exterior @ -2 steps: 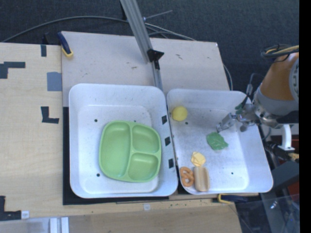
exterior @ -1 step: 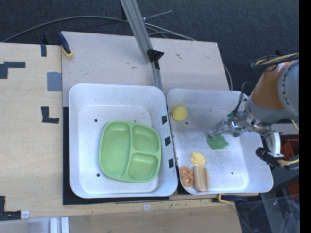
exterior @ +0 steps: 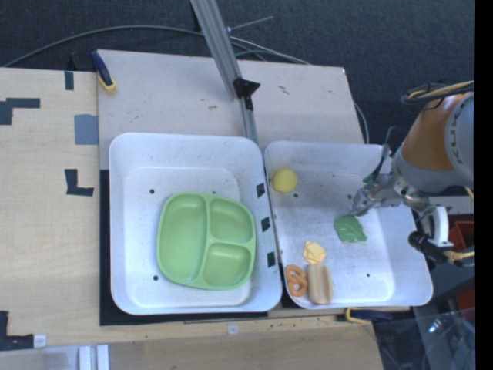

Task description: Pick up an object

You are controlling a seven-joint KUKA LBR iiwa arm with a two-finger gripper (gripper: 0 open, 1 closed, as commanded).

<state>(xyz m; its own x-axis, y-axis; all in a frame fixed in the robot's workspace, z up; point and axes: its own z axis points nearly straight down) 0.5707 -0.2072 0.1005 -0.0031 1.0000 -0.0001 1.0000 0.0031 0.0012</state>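
Observation:
In the right bin point(exterior: 385, 284) lie a yellow ball point(exterior: 285, 180), a green leafy piece point(exterior: 350, 229), a small yellow piece point(exterior: 313, 252), a pretzel point(exterior: 295, 280) and a hot dog bun point(exterior: 319, 283). My gripper point(exterior: 364, 202) hangs low over the right bin's right side, just above and right of the green piece. Nothing shows between its fingers; I cannot make out how they stand.
The left bin point(exterior: 131, 206) holds a green divided plate point(exterior: 206, 240). A metal pole point(exterior: 219, 37) slants from the top down to the bins' junction. Cables run across the dark floor behind the bench. The arm's orange band point(exterior: 431, 141) sits at the right edge.

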